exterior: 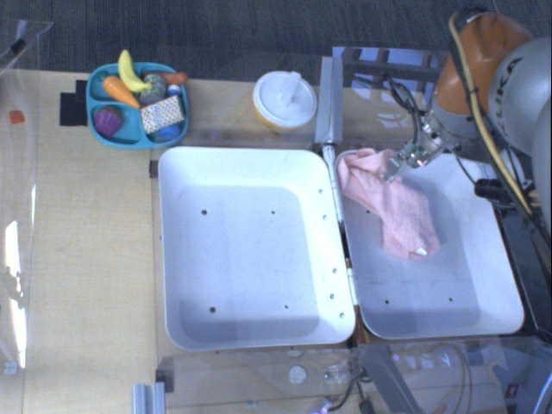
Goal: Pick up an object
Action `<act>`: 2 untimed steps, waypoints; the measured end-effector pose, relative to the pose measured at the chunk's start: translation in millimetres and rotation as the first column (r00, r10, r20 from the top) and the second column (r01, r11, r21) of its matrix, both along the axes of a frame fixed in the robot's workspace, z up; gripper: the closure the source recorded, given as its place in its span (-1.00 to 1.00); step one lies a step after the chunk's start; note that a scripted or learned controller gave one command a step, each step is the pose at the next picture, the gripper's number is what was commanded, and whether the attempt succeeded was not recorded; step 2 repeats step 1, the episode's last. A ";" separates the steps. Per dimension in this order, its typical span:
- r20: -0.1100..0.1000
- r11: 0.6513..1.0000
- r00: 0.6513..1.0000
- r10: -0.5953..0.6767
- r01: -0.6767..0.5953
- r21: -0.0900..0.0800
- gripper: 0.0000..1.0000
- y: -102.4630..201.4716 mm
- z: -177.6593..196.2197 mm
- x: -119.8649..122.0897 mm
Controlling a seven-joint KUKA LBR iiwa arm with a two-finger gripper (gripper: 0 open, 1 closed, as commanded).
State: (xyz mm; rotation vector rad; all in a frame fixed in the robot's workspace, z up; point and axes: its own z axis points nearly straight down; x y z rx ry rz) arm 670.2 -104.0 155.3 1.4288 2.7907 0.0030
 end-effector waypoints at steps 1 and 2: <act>0.001 0.859 0.859 0.512 -0.512 -0.003 1.00 42.6 31.2 0.3; 0.001 0.859 0.859 0.512 -0.512 -0.003 1.00 42.6 31.2 0.3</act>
